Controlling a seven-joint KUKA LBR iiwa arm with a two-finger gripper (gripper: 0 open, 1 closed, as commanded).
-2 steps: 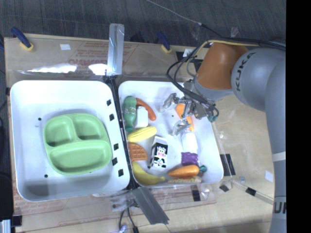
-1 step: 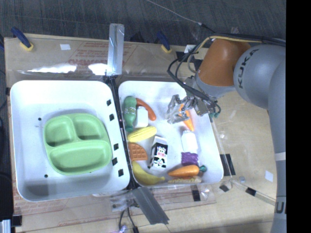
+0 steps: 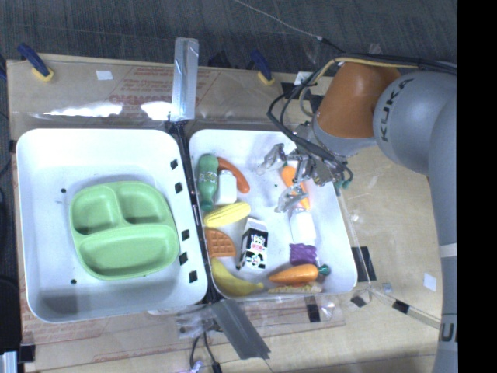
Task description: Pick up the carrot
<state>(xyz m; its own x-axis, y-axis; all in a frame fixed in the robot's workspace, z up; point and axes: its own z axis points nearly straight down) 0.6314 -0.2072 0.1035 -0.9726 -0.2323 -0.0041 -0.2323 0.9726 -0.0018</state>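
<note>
not yet picked: orange tapered carrot with green top (image 3: 296, 273) lying in right white bin (image 3: 347, 249); jaws (image 3: 293, 179) near, state unclear.

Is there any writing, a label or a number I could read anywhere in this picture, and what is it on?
Nothing reads clearly.
Cardboard sheet behind the bins: faint reddish print, too blurred to read.
Small carton in the right bin: a black and white picture, no legible words.
</note>
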